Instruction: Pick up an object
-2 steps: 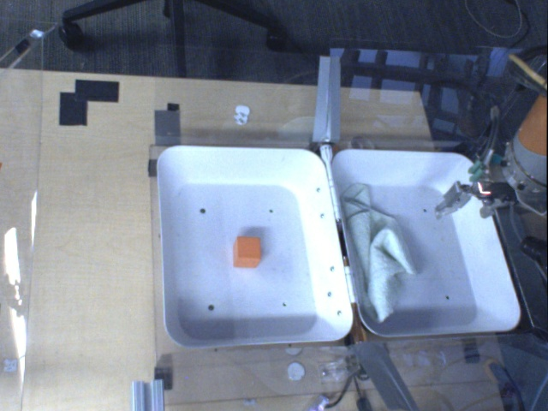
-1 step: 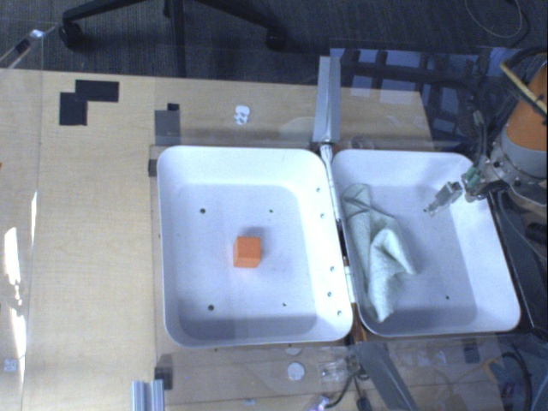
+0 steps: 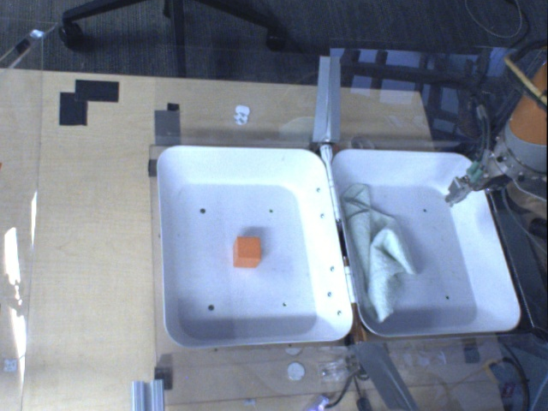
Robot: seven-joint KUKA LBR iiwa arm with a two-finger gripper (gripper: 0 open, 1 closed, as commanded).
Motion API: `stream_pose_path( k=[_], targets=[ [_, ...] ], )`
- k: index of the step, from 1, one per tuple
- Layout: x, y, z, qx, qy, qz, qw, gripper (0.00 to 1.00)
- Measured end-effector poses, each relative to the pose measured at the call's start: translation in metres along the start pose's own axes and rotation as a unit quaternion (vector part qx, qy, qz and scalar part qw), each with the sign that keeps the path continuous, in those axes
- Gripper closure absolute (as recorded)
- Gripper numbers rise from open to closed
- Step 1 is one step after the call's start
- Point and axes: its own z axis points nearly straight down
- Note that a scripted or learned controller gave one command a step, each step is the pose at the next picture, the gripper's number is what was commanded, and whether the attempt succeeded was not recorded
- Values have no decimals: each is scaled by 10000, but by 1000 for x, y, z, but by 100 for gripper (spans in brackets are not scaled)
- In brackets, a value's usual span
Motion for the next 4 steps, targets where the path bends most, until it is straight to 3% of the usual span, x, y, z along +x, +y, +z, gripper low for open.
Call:
stream_pose_path(
  k=[1, 2, 4],
  targets=[
    [-18, 66, -64, 13, 3, -278, 9996, 100],
    [1, 72, -81, 19, 7, 136, 9999, 100],
    [45, 86, -98, 23, 14, 283, 9996, 100]
  ],
)
